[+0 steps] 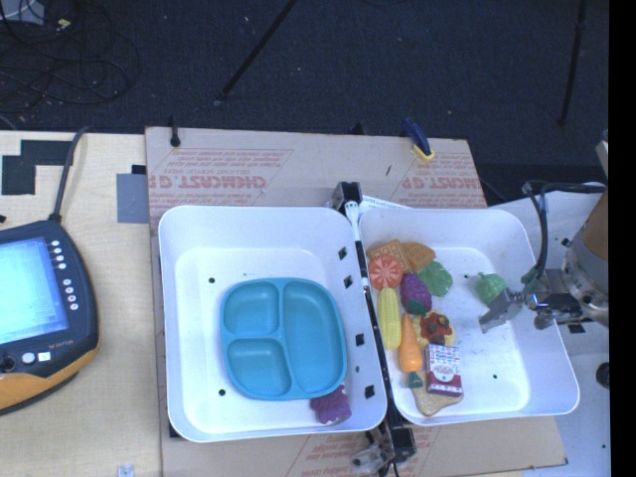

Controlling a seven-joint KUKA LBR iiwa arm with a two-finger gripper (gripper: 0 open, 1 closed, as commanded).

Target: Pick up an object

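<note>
High slanted view over both bins (199, 237)

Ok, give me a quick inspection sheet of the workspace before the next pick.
Surface: two white bins side by side on cardboard.
Job's things: toy food heaped along the right bin's left wall; green piece lies apart.
Clutter: blue divided plate and purple toy in left bin.
Grippers: gripper low over right bin, near the green piece; nothing visibly held.
Cables: black cable by the arm.
Surroundings: pendant at left.

Bench (89, 177), cardboard sheet (298, 167), two white bins (189, 237), teach pendant (35, 306)
</note>
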